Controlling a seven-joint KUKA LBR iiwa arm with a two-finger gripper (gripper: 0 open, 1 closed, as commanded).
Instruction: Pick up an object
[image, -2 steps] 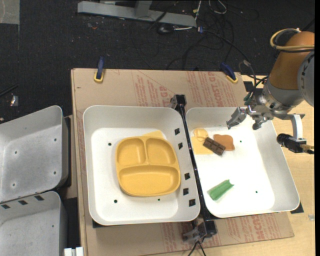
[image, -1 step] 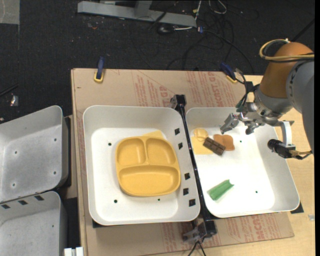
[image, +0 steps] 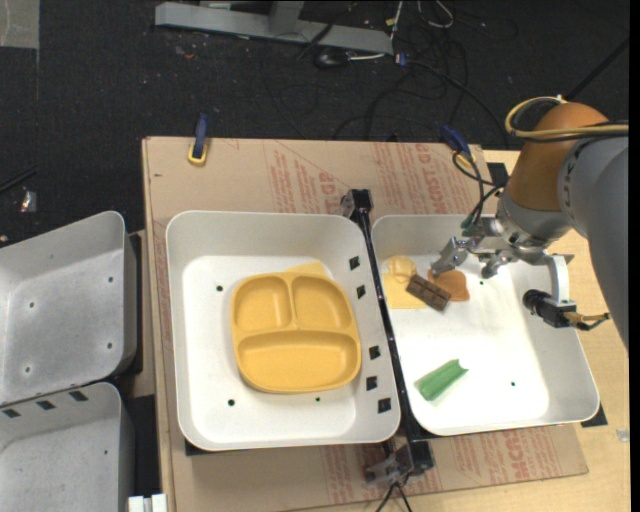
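Worktop (image: 300, 165), cardboard-brown with red print, carries two shallow white bins side by side. Left bin (image: 190, 300) holds a yellow divided tray (image: 296, 332), three compartments, lying flat near the bin's middle. Right bin (image: 560, 380) holds the small items. Grey arm (image: 585, 185) with orange band comes in from the right, over the right bin's upper edge.

Gripper (image: 470, 255) sits low at the upper part of the right bin, just above and right of a cluster of pieces. Fingers look spread a little, nothing visible between them, but the metal parts blur together here so the exact gap is hard to read. Not holding anything as far as seen.

Cluster, upper left of right bin: pale yellow piece (image: 399, 270) next to the divider wall, orange piece (image: 452, 285) right of it, dark brown block (image: 428, 292) lying tilted across and touching both. Orange piece is just beside the gripper tip, contact unclear.

Green wedge-like object (image: 441, 379) lies alone lower in the right bin, well apart from the cluster and the gripper.
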